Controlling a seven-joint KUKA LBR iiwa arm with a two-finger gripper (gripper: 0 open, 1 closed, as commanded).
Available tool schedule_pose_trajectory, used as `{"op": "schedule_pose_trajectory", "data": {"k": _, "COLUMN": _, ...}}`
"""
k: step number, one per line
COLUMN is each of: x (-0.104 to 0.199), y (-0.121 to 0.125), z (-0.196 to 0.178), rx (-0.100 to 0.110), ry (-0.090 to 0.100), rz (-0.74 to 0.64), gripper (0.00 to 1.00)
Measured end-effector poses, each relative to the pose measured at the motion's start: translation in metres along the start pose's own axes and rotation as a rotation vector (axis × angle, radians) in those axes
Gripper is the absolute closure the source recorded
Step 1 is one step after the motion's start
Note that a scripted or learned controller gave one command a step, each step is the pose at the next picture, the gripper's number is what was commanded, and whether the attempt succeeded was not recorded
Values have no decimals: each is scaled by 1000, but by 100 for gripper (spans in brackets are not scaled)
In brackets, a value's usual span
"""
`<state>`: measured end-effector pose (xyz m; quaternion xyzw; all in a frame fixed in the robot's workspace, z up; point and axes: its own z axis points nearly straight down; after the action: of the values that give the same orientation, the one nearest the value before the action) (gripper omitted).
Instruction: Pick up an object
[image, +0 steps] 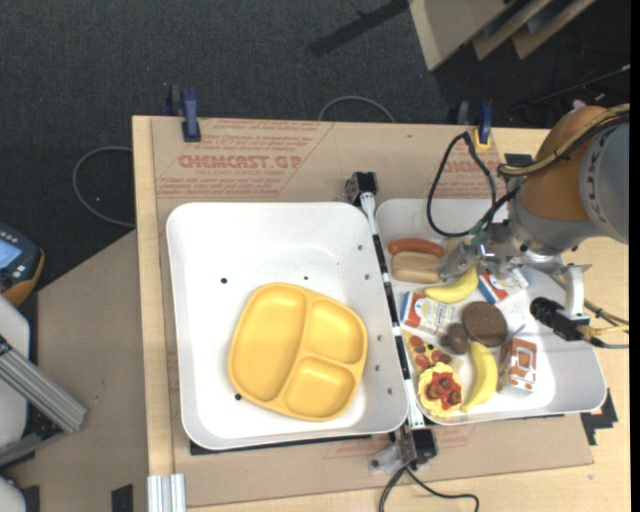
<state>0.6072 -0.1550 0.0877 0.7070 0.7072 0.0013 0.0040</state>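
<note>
The right bin (580, 395) holds a heap of toy food. A hot dog (416, 258) lies at its far left, with a yellow banana (452, 289) just in front. Nearer the front are a brown round patty (485, 321), a second banana (485, 373), a round pizza-like piece (440, 387) and a small red and white packet (520, 362). My gripper (482, 256) hangs low over the back of the heap, just right of the hot dog and above the first banana. The grey wrist hides what lies under it.
The left bin (200, 240) carries a yellow divided plate (297, 349). A black clamp (361, 186) sits at the back between the bins. Cables loop over the bench behind the right bin. A white and red carton (424, 315) lies by the dividing wall.
</note>
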Motion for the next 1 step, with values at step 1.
{"op": "schedule_pose_trajectory", "data": {"k": 1, "x": -2, "y": 3, "z": -16, "rx": -13, "ry": -7, "rz": 1, "gripper": 100}}
